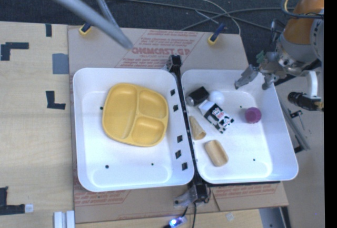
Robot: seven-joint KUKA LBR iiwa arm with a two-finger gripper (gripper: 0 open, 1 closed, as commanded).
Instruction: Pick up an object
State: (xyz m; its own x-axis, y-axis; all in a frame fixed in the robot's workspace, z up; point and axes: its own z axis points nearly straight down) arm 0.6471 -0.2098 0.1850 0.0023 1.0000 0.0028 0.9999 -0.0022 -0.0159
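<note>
Open, empty claw [255,78] hovers over the right bin's [274,169] far edge; the purple ball [253,115] lies just nearer, almost directly below it, with other small objects leftward

Right bin [274,164] right half open; purple ball [253,115] alone; toys crowd left side

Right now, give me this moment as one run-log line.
gripper: open, above right bin top edge | holding: nothing | purple ball: in bin | yellow plate: left bin
</note>
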